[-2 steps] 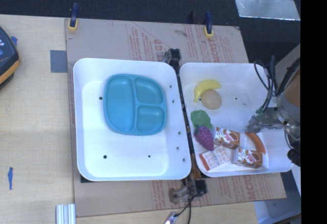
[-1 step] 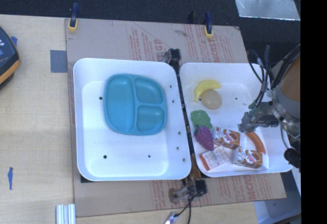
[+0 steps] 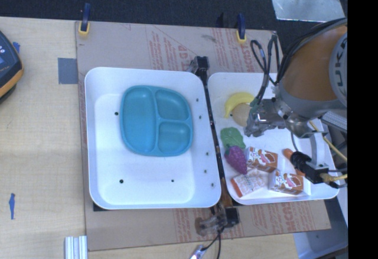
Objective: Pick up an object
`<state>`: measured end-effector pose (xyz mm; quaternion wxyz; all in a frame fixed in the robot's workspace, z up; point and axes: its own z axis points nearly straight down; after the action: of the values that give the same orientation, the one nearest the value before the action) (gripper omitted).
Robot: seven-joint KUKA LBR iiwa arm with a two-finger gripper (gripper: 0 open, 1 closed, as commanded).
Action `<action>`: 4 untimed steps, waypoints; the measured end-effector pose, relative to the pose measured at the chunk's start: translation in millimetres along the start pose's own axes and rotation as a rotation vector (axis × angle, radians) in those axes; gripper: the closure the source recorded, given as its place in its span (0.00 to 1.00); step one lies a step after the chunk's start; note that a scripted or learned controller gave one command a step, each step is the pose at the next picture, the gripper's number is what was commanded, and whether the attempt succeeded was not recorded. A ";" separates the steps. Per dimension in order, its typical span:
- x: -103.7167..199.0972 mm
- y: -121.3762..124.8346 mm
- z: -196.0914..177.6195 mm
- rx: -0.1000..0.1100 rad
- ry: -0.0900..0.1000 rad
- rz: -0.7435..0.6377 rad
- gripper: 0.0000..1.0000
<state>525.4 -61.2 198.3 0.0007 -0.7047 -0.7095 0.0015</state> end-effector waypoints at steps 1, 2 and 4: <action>-0.4 0.0 -0.1 0.000 0.000 0.001 0.00; 5.7 70.9 6.5 -0.001 0.002 0.003 0.00; -42.4 120.2 105.8 -0.001 0.002 0.002 0.00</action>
<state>645.5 -102.8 92.1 0.0011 -0.7055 -0.7087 0.0006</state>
